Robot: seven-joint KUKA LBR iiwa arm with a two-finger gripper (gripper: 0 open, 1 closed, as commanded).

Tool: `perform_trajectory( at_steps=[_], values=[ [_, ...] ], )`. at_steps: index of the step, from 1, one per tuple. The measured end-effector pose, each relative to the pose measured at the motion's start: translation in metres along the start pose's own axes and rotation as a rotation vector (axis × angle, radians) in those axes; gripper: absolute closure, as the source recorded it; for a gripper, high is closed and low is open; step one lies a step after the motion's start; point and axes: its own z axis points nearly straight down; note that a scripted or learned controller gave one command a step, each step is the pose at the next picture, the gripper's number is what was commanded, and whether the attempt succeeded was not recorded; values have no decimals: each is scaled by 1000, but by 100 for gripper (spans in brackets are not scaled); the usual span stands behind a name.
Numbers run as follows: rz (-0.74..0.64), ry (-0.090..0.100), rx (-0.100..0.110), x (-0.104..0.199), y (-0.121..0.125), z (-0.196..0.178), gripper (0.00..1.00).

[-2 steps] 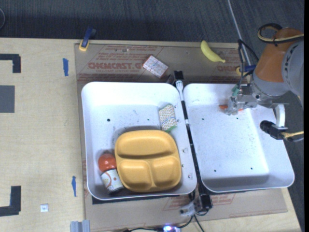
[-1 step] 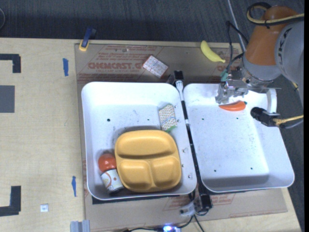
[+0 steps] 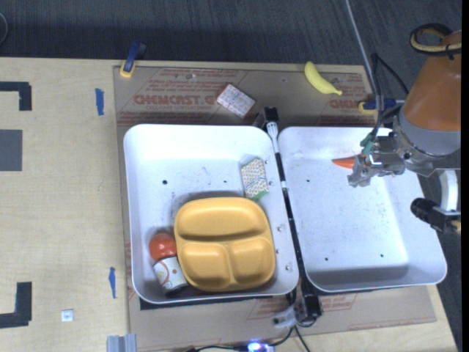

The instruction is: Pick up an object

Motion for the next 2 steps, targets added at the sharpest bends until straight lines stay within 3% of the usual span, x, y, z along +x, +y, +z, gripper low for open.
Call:
perform_trajectory(
  at_steps=[1,2],
  values=[
    [-2,1,0,45,-38,-5,100],
    [0,0,0,56,-72,-2,100]
  ],
)
